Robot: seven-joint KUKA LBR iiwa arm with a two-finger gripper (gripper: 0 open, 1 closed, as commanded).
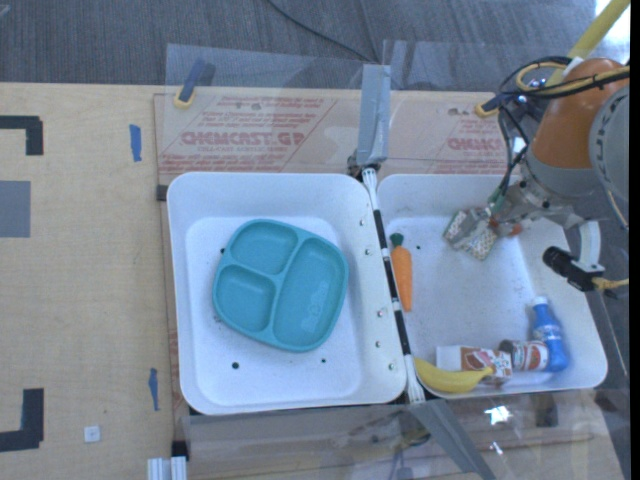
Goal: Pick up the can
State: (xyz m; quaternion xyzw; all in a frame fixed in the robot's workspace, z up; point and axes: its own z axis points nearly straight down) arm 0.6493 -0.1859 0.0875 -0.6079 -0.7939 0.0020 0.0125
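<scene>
- On my feed the left bin (190, 268) carries a teal divided plate (281, 284), lying flat near its middle.
- Against the right bin's (590, 368) left wall lies a carrot (401, 276), green end toward the far side.
- Along the near wall I see a banana (450, 377), then a flat red-and-white box (470, 358), a small brown bottle (527, 356) and a blue bottle (547, 334) at the right.
- The can (472, 231), crumpled and silvery, sits in the far part of the right bin, tilted.
- The gripper (505, 220) is at the can's right edge, touching or just beside it; I can't tell whether the fingers are spread or closed, or whether the can sits between them.
</scene>
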